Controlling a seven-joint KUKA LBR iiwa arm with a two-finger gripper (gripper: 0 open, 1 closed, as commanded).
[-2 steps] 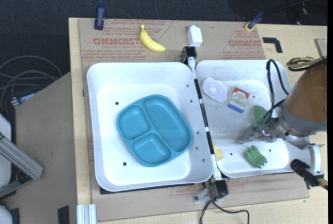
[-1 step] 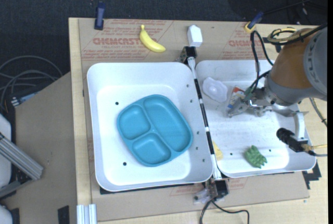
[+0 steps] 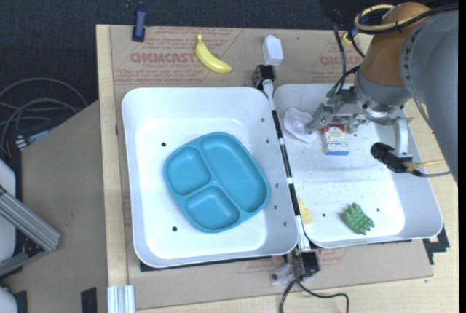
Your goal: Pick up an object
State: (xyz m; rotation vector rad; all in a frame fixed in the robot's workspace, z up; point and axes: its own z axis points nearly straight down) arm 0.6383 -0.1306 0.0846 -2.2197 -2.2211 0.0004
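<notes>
Camera view, grasp stage. The gripper (image 3: 336, 119) hangs low in the right bin (image 3: 415, 195), directly over a small red-and-white carton (image 3: 336, 139) that sits near the bin's upper middle, beside a crumpled white wrapper (image 3: 297, 122). How far the fingers stand apart cannot be told, nor whether they touch the carton. A green toy (image 3: 357, 218) lies well apart near the front wall; a blue divided plate (image 3: 214, 180) rests in the left bin (image 3: 145, 129). Judged next: secure the carton between the fingers, then lift straight up
</notes>
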